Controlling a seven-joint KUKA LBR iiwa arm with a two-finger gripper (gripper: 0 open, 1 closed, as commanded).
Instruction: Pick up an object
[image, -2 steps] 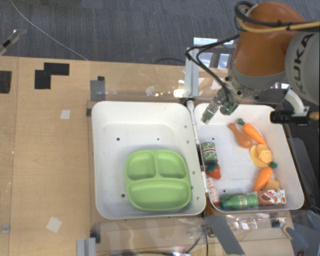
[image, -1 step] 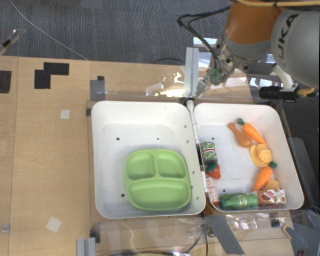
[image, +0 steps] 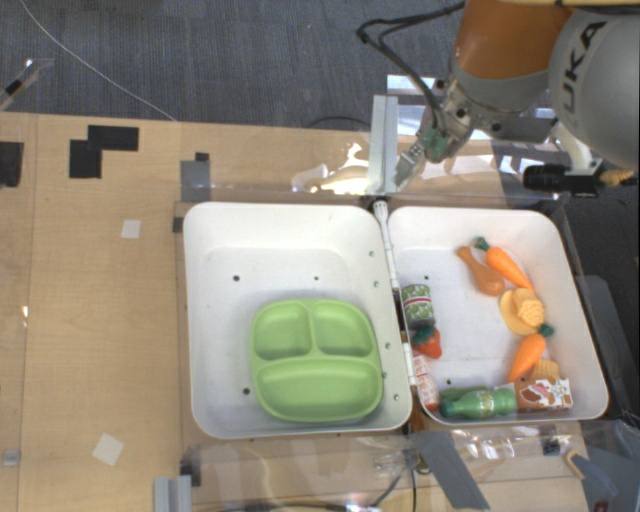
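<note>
Two white bins are seen side by side across the middle of the frame. In the left bin a green divided plate lies flat, toward the lower right of that bin. In the right bin the small things are gathered along its left wall and its right and lower parts: a small can stands near the left wall, with a strawberry just below it; a drumstick and a carrot lie close together at the upper right; a yellow piece lies below them, and a second carrot below that. Along the lower wall a green bottle lies on its side, with a small carton just to its right. The arm is seen at the upper right of the frame, above the far edge of the bins. Its gripper is held high, pointing down and left, over the far end of the divider between the bins, well apart from every object. Nothing is seen between its tips, which appear drawn close together.
</note>
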